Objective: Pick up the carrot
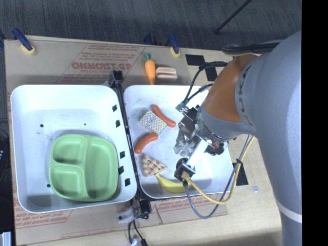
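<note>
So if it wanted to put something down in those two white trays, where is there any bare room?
The left bin has bare floor behind the green plate. The right bin is crowded: sausages, waffle pieces and a banana fill its left side, and the gripper hangs over the middle.

The bench (97, 60) is covered with printed brown cardboard (red lettering shows) and carries two shallow white bins, the left bin (31, 101) and the right bin (134, 94), touching side by side. Behind the right bin, directly on the cardboard, lie the carrot (149, 70) and, just beside it, a hot dog bun (166, 74)
</note>
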`<state>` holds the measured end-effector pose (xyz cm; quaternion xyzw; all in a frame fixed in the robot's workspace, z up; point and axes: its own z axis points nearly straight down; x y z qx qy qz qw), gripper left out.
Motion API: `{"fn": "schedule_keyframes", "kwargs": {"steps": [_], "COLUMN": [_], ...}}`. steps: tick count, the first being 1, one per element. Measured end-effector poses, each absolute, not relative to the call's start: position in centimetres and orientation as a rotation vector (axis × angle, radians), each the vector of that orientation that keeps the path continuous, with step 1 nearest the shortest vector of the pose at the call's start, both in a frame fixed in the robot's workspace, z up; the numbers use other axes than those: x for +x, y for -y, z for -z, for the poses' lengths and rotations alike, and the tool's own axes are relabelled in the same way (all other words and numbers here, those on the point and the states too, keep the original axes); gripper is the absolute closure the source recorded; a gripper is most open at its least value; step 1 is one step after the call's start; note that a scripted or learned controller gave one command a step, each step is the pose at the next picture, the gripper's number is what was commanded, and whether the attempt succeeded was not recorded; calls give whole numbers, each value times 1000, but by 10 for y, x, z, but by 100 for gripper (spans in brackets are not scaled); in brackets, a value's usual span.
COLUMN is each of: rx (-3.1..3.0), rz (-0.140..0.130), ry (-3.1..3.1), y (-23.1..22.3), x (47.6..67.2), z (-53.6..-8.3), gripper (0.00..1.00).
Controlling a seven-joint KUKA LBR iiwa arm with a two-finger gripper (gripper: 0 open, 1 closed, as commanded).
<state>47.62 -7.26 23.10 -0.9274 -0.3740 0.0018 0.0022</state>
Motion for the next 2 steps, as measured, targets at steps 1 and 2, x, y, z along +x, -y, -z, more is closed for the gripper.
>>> {"fn": "schedule_keyframes", "kwargs": {"steps": [1,2], "rx": [-2735,-2919], "rz": [-2,-4], "ry": [1542,1153], "y": [115,142], "x": [510,576], "z": [-315,-381], "gripper": [100,100]}}
